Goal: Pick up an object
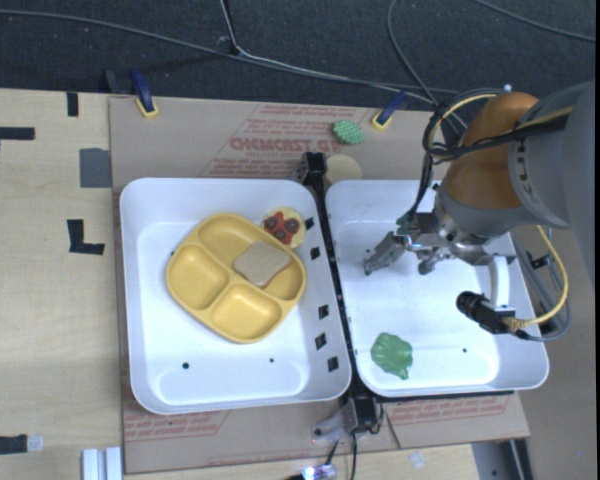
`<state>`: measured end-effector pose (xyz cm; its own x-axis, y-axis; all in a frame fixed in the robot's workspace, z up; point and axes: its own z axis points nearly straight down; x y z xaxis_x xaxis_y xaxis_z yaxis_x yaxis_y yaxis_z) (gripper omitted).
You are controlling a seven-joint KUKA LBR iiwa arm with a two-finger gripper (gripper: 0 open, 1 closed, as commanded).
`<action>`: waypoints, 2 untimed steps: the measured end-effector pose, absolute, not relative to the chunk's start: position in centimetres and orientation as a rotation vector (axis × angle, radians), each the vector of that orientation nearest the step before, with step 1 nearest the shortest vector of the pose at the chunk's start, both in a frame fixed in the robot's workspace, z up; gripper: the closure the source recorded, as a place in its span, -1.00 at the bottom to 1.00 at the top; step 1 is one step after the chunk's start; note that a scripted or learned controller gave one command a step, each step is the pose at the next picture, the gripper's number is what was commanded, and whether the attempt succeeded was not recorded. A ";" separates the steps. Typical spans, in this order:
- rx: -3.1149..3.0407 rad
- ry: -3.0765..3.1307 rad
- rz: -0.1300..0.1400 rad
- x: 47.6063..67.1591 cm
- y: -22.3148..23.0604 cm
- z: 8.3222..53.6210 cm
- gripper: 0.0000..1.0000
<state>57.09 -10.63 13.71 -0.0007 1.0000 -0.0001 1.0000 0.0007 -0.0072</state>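
**A:** Where do the things to be picked lie?

**B:** In the right bin (pixel 520 373), a green leafy piece, like toy lettuce (pixel 391 354), lies near the front wall, toward the bin's left side. In the left bin (pixel 150 368) there is a yellow divided plate (pixel 195 273) set at a slant, with a tan slice, like toy bread (pixel 261 263), resting on its middle ridges. A small cluster of dark red berries on a pale yellow base (pixel 283 226) sits just beside the plate's far right rim.

**A:** And the gripper?

**B:** The gripper (pixel 380 258) is low over the right bin, in its far left part, well apart from the lettuce. Its grey fingers (pixel 378 259) point toward the divider between the bins. Nothing shows between them. Whether they are apart or together, I cannot tell from this angle.

**A:** What is behind it?

**B:** The grey arm (pixel 555 168) comes in from the right, its orange band (pixel 490 163) over the bin's far right part. A black cable (pixel 485 313) loops over the bin's right side.

**A:** Anything outside the bins?

**B:** A small green knobbly object (pixel 348 131) lies on the brown board (pixel 210 138) behind the bins. Two blue-and-yellow clamps (pixel 143 96) hold that board's far edge to the pale wooden surface (pixel 30 318).
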 end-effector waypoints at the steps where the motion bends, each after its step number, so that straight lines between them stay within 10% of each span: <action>1: -2.220 -2.223 0.003 57.0 -10.6 8.4 -1.00; 2: -2.219 -2.225 0.002 57.1 -10.5 9.7 1.00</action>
